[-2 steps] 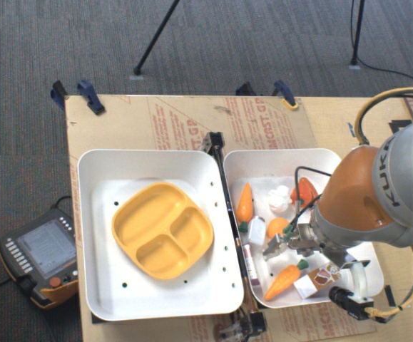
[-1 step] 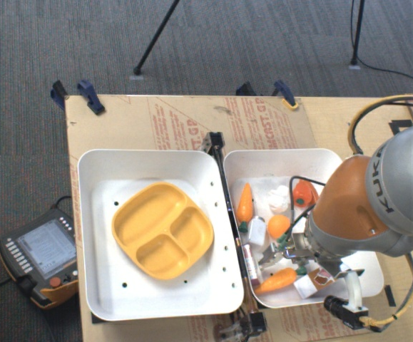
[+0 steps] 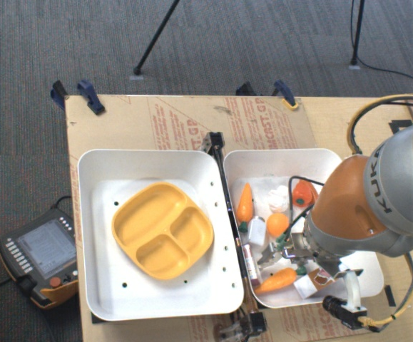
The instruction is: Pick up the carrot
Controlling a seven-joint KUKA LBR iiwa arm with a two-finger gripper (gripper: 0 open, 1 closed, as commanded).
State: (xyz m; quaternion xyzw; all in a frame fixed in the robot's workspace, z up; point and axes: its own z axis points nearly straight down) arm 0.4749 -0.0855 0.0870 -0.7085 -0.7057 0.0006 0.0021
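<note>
On the floor at the far left, a grey and orange handheld control pendant with a screen (image 3: 41, 260) lies on dark carpet, just beside the tabletop (image 3: 156, 116), which is covered in brown cardboard with red printing. Blue clamps (image 3: 90, 96) grip the tabletop's far edge.

Moving right, the left shallow white plastic bin (image 3: 92, 191) holds a yellow plastic plate with three compartments (image 3: 163, 230), lying flat and turned at an angle, roughly at the bin's centre.

Touching it on the right, the right shallow white plastic bin (image 3: 292, 155) holds a crowd of small items. Near its left wall, an orange toy carrot with a green stem end (image 3: 245, 204) lies along the wall, green end toward the viewer. Just right of it is a small white block (image 3: 257, 231), then a round orange ball (image 3: 277, 224), and farther back an orange-red rounded object (image 3: 304, 192). Toward the bin's near edge, a second orange carrot-shaped piece (image 3: 277, 281) lies nearly level, pointed end to the left.

Over this bin's right half, the grey robot arm with its broad orange band (image 3: 349, 209) reaches in from the right. The jaws (image 3: 286, 249) sit low among the items, between the ball and the lower carrot piece; whether they are wide or narrow cannot be told, as clutter and the wrist hide them.
</note>
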